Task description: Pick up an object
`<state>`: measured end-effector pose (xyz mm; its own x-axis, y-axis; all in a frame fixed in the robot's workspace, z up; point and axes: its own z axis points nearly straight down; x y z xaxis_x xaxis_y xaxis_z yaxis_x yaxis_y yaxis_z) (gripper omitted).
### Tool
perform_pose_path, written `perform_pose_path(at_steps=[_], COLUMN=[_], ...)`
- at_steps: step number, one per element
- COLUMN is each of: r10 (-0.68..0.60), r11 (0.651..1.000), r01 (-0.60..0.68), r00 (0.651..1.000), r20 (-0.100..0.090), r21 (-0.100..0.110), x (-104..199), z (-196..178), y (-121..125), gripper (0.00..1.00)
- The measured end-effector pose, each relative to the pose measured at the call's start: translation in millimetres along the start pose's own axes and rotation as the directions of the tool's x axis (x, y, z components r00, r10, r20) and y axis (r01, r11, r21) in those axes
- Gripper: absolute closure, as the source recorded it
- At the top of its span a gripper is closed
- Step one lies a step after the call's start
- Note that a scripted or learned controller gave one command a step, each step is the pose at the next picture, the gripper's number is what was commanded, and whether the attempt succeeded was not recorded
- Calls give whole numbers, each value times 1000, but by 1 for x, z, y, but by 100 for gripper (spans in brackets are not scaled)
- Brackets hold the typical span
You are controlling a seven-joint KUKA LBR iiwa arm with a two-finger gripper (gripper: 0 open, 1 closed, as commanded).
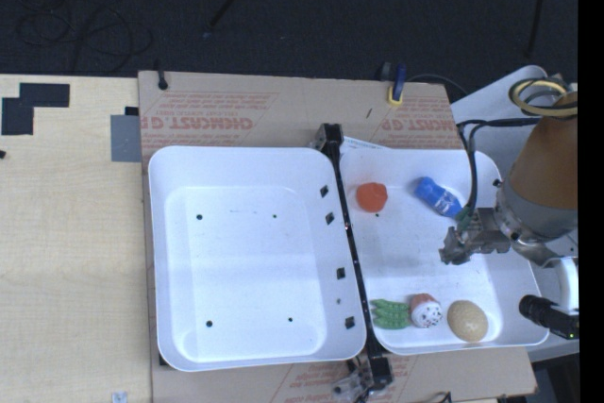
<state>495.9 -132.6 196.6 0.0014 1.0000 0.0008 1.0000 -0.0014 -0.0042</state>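
Gripper (456, 250) sits low over the right bin (491, 175), toward its right side; dark fingers point left and slightly down. Finger spacing: cannot tell, the tips merge into one dark mass at this resolution. Nothing visible between them. Floor beneath the tips is bare white.

Nearest object: blue item (437, 194), cylindrical, lying tilted, just up and left of the gripper, apart from it. Orange round object (372, 196) further left, near the divider (342, 241) between the bins, upper part of the bin floor.

Along the near edge of the right bin, a row of three: green leafy piece (391, 313) at left, a white ball with red top and dark dots (426, 310) touching or just beside it, then a tan egg-shaped object (467, 320) just to the right. All three well below the gripper.

Arm (547, 175) enters from the right, orange band showing above the grey wrist; black cable (469, 156) loops over the bin's far right corner.

Left bin (160, 203): white floor with a few small dark dots. Both bins rest on a brown cardboard sheet (245, 113) with printed lettering, on a pale wooden bench (66, 250).
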Motion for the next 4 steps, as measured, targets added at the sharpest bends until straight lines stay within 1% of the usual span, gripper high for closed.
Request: perform_pose_path(at_steps=[1,2,4], r10=[2,-2,8], r11=[1000,1000,1000], r01=[-2,2,-8], r00=[1000,1000,1000], r20=[-1,-2,-3], r21=[2,1,4], x=[-1,0,-3], z=[-9,73,53], y=[0,-21,-21], gripper=[100,100,100])
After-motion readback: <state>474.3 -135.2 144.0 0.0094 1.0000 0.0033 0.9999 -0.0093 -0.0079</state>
